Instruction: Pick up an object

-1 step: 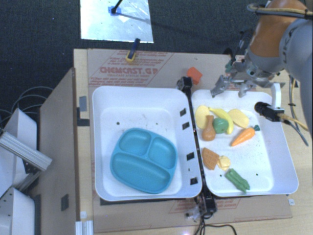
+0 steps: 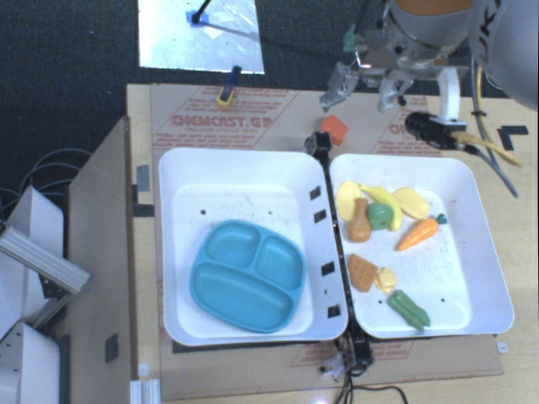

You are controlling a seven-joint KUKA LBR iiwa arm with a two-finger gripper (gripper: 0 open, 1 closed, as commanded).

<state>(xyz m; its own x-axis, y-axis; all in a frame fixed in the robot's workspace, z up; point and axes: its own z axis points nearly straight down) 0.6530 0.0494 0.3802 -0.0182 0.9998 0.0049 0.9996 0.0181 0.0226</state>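
Glossy blue plastic tray [image 2: 247, 277] in a smooth white bin [image 2: 181, 183]; matt cardboard [image 2: 236, 118] beneath.

- One fixed camera looks down at a slant from above the front of the brown cardboard-covered worktop [image 2: 253, 116].
- It stands far enough back to take in both shallow white plastic bins [image 2: 181, 225], side by side, plus dark floor beyond.
- The grey arm [image 2: 438, 7] enters from the upper right.

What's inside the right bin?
The right bin holds toy food: a carrot, a green pepper, a drumstick, a yellow banana and other pieces. They overlap, so what lies under the pile is hidden.
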